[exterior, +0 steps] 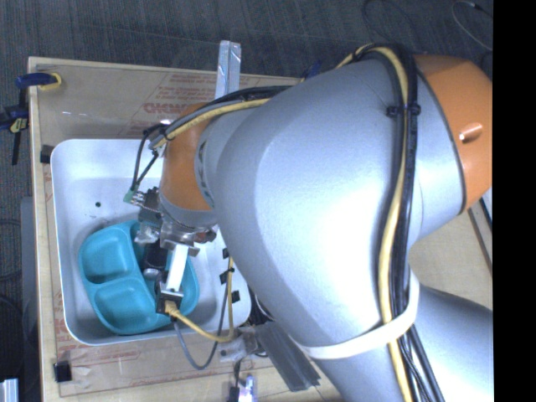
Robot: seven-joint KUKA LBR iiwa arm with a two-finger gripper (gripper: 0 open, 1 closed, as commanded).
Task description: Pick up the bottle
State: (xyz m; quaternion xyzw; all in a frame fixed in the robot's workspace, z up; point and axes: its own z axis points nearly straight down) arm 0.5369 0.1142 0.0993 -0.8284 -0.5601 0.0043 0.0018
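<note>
Since gripper [155, 266] sits low over teal tray [113, 279] in white bin [84, 182], can't tell if spread or closed; risk: nips tray rim instead of bottle.

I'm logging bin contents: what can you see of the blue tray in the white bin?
The blue tray looks like glossy turquoise plastic, with rounded corners and two compartments split by a ridge. It lies open side up on the floor of the white bin, toward its lower end. The gripper hangs over its right part, hiding that edge; contact cannot be told.
</note>
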